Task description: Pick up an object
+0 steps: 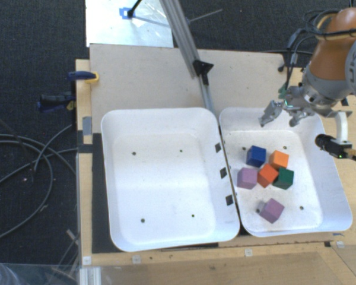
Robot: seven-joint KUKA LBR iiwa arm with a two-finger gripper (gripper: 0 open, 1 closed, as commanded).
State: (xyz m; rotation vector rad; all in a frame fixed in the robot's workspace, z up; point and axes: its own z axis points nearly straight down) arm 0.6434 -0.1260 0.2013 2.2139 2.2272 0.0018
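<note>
Orange-banded and grey, your arm (335, 52) comes in from the upper right corner and bends down toward the far edge of the right bin (329, 186), with the wrist tilted so the gripper (285, 116) points down and to the left. You can see its 2 fingers (269, 115) spread apart with nothing between them, hanging over the bin's back rim and well apart from the blocks below. Your candidates sit clustered in the middle of that bin: a blue cube (256, 155) at the back left, an orange cube (279, 158) just beside it on the right, a second orange cube (267, 175) in front of those, a dark green cube (283, 178) touching its right side, and a purple cube (247, 178) touching its left. Another purple cube (272, 210) lies alone nearer the front edge, tilted relative to the others. Beside it, the left bin (115, 177) shows you its white floor. A grey metal pole (181, 25) slants across the bench behind the 2 bins, and blue clamps (68, 91) grip the bench's left edge.
</note>
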